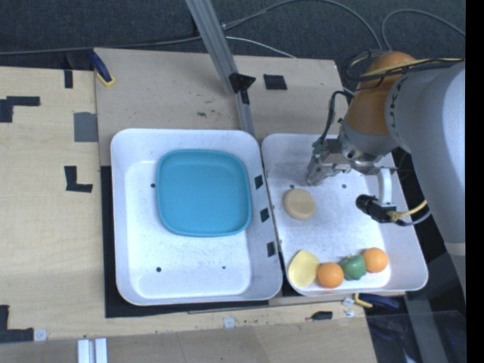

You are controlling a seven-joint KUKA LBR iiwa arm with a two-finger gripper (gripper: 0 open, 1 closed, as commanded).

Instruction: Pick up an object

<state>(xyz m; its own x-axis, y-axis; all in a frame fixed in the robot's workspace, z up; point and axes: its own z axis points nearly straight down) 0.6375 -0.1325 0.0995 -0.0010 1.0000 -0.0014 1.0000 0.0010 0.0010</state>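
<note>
From the overhead camera you see two shallow white bins side by side on the wooden bench (45, 203): the left white bin (132, 225) carries a square turquoise plastic plate (203, 192) lying flat in its upper middle, and the right white bin (408, 271) carries the small objects. Your grey arm with the orange band (374, 100) reaches in from the right and ends over the upper part of the right bin, where the two-finger gripper (318, 174) points down toward the bin floor. You cannot tell from this angle whether it is parted or closed, and nothing is visibly held in it. Just below and left of the gripper lies a round beige bun-shaped object (299, 203), near it but apart. Along the bin's near edge you have a row: a pale yellow wedge-shaped piece (302, 268), an orange ball (330, 275) touching it, a green lumpy object (353, 267), and a second orange ball (375, 260) at the right end.
</note>
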